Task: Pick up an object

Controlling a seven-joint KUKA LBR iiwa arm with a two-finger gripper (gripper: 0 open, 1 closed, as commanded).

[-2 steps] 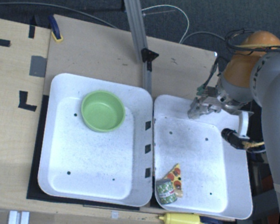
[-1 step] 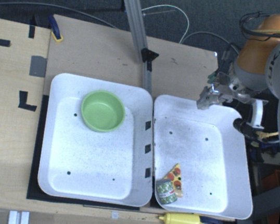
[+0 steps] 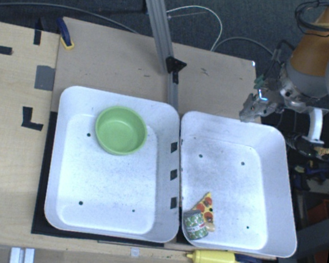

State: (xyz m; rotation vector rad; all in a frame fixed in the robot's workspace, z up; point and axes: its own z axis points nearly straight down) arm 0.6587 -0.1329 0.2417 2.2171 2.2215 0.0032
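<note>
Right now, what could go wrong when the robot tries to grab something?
1. The can and pizza toy sit touching, jammed in the right bin's near-left corner, so the end effector might bump the wall or grab both.
2. The green bowl in the left bin is wide and round, so it could slip.
3. The yellow bottle lies outside the bins, probably hard to reach.
</note>
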